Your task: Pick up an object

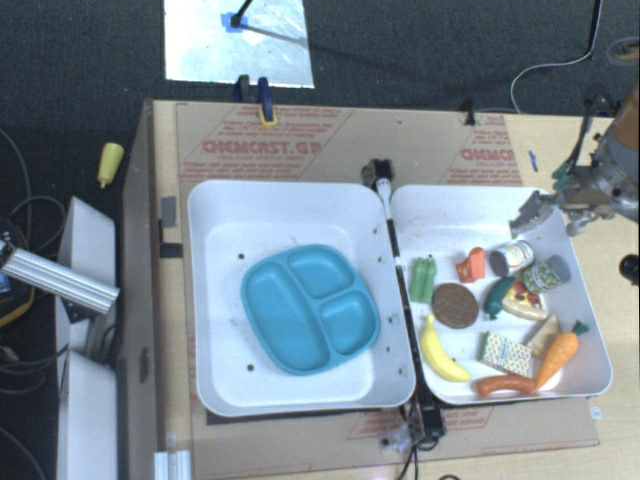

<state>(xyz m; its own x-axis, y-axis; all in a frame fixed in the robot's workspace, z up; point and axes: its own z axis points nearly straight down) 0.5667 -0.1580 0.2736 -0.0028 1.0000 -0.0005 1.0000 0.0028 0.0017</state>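
The right bin (450, 213) holds several toy foods: a green pepper (422, 278), a red piece (472, 264), a small can (515, 256), a brown round patty (455, 306), a banana (440, 350), a pizza slice (522, 301), a carrot (556, 358) and a sausage (505, 385). My gripper (552, 216) hangs over the bin's far right corner, above and to the right of the can. Its fingers are spread open with nothing between them.
The left bin (230, 218) carries a blue divided plate (308, 308). A central ridge (395, 268) separates the two bins. A yellow object (109, 163) lies off the bench at the left. Cables run at the back right.
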